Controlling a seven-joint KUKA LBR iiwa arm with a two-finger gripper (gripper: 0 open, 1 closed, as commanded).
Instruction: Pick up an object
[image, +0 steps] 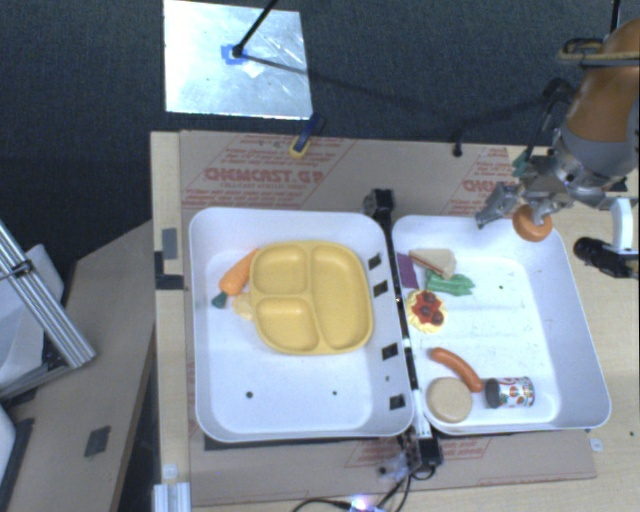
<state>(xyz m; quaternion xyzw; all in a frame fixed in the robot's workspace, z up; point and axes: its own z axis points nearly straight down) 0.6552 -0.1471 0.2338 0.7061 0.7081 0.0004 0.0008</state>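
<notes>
You see smooth white plastic bins (215, 300), a glossy yellow plastic plate (305, 297), matt brown cardboard (400, 165), and shiny foil sheet (235, 60).

My arm (608, 90) runs off the right edge; the yellow plate (305, 297) hides part of the carrot (236, 273).

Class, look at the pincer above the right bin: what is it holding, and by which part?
The pincer grips a round orange object by its top.
</notes>
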